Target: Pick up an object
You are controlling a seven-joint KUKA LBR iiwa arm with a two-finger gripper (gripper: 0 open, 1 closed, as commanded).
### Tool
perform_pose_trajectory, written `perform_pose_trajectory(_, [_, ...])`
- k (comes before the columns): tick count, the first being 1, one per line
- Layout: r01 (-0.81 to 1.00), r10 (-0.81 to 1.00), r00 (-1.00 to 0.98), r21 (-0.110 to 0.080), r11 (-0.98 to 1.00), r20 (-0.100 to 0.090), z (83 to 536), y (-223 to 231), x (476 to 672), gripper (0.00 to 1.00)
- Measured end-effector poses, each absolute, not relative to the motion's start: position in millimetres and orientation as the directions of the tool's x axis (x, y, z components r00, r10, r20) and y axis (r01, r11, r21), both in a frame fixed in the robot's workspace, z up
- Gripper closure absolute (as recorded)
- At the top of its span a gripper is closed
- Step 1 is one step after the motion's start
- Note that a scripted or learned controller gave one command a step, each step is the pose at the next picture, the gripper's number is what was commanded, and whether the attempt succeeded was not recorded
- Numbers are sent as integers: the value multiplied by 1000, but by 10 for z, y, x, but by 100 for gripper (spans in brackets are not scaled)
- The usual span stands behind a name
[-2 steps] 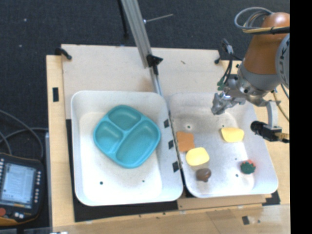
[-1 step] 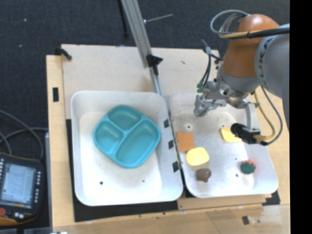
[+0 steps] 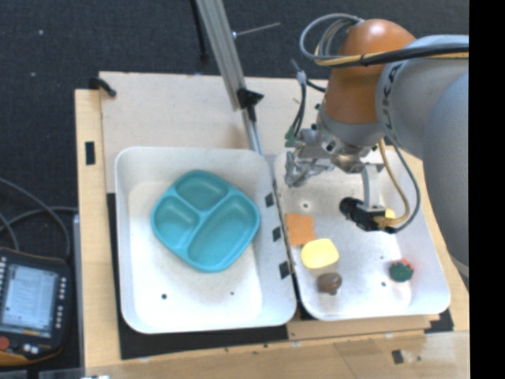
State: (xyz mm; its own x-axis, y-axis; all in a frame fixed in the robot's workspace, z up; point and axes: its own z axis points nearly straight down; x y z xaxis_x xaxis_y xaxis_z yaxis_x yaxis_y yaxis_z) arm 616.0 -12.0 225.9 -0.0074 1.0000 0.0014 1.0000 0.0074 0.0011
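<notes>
Camera view — gripper above right bin | finger state unclear — orange square below it

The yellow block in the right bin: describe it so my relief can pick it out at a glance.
Start at the right bin, the one under the arm. Along its left side three small things run in a line toward the near edge: an orange square, then the yellow block, then a brown lump. The block is the middle one, pale yellow, rounded, and the largest of the three.

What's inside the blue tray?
The blue tray has three compartments, and nothing lies in them. It sits in the left bin; the bin floor right beneath it is covered.
</notes>
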Motion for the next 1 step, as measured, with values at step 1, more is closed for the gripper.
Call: perform_pose_trajectory(1, [1000,1000,-7,0,7,2,2231,401,6130,100])
